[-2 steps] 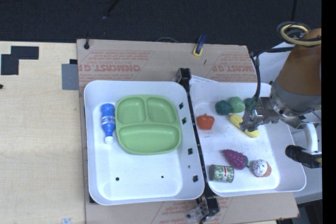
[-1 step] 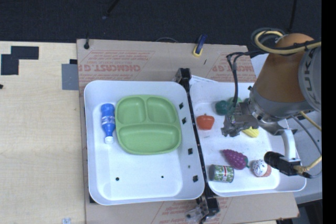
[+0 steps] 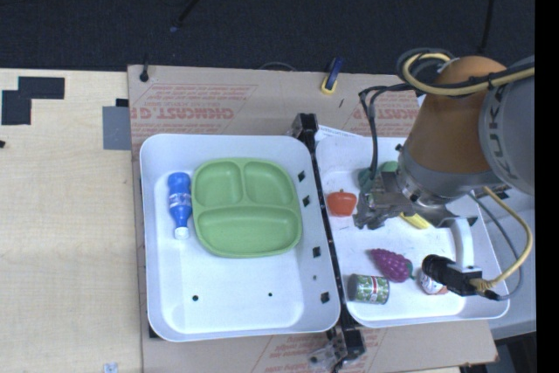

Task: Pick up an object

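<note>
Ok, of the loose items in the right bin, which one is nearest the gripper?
The orange-red piece, just left of the gripper. The purple grapes and the green can lie farther off, toward the bin's front edge.

Lighting was even, moderately bright, from overhead. Left bin [image 3: 166,293] and right bin [image 3: 367,310] read clean white, near overexposure, little surface detail. Shadows were soft, short; arm [image 3: 454,135] cast dim patch on right bin floor. Mild sheen showed on green plate [image 3: 244,207]. Dark floor at top was underexposed. Overall picture was slightly soft, low resolution, grainy.
</note>
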`<state>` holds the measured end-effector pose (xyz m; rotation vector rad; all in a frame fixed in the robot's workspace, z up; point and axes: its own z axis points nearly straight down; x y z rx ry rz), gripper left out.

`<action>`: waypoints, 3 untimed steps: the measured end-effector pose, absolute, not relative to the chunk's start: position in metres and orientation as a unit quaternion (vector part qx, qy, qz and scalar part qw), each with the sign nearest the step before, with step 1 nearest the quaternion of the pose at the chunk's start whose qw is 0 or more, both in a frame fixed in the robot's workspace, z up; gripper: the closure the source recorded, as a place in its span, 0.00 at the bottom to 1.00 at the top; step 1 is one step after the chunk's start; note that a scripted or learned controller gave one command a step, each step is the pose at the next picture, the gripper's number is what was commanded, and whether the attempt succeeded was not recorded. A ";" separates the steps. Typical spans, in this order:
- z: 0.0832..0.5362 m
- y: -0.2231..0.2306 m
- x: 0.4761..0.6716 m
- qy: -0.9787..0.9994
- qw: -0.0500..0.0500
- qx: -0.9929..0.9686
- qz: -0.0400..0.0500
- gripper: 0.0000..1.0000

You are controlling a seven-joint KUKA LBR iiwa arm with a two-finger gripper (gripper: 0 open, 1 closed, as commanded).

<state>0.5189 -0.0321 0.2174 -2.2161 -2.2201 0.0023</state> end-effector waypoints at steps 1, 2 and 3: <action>0.222 -0.026 0.524 -0.707 0.002 -0.707 0.001 1.00; 0.228 -0.037 0.531 -0.707 0.001 -0.707 0.001 1.00; 0.234 -0.038 0.526 -0.707 0.001 -0.707 0.001 1.00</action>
